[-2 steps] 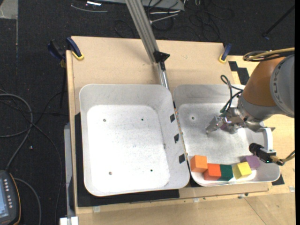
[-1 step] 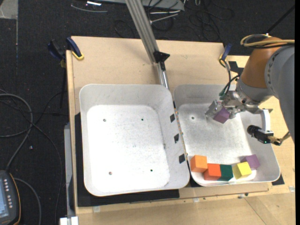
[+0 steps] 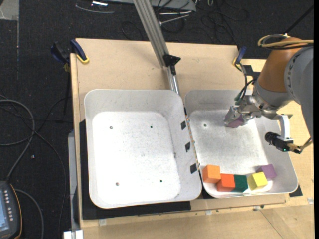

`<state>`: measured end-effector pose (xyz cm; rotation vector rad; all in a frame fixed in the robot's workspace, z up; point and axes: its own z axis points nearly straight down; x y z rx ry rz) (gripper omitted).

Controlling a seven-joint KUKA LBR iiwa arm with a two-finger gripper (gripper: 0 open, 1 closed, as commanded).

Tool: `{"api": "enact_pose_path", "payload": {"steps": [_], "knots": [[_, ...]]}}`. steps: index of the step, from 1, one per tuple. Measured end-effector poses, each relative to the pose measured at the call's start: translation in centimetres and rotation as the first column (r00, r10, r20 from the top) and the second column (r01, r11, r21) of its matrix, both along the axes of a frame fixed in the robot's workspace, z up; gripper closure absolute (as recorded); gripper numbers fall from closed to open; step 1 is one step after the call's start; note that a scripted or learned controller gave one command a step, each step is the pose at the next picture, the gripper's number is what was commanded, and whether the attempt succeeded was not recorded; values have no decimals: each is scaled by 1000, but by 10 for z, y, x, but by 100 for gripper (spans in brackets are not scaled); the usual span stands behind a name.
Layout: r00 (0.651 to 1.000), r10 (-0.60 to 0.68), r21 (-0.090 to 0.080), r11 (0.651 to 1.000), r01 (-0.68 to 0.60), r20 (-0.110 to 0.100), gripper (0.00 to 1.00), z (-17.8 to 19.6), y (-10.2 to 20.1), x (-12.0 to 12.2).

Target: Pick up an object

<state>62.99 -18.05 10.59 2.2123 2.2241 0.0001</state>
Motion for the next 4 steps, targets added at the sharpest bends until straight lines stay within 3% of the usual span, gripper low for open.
{"api": "enact_pose_path", "payload": {"steps": [2,3,4], "knots": [[1000,5,6,1000,-5,3,100,93,152,16],[1000,-8,2,1000,8,0,100,107,122,21],[1000,2,6,1000,-2,-11,100,87,186,-39]]}}
